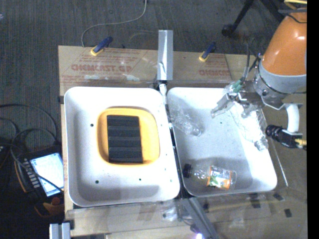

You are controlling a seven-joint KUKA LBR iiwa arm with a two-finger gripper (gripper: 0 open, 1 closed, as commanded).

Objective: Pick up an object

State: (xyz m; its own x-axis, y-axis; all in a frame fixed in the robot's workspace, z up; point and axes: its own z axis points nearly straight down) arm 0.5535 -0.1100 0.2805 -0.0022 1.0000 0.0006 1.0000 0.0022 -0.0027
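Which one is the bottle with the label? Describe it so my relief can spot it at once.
Take the right bin. Along its near wall lies a clear plastic bottle on its side, dark cap pointing left. Its orange and green label distinguishes it from the crumpled clear plastic farther back.

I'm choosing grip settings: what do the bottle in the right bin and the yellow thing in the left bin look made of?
The bottle looks like clear thin plastic: see-through body, dark cap, glossy orange-green label. The yellow thing looks like matte foam or soft plastic with a black ribbed top, perhaps a sponge; its look leaves that open.
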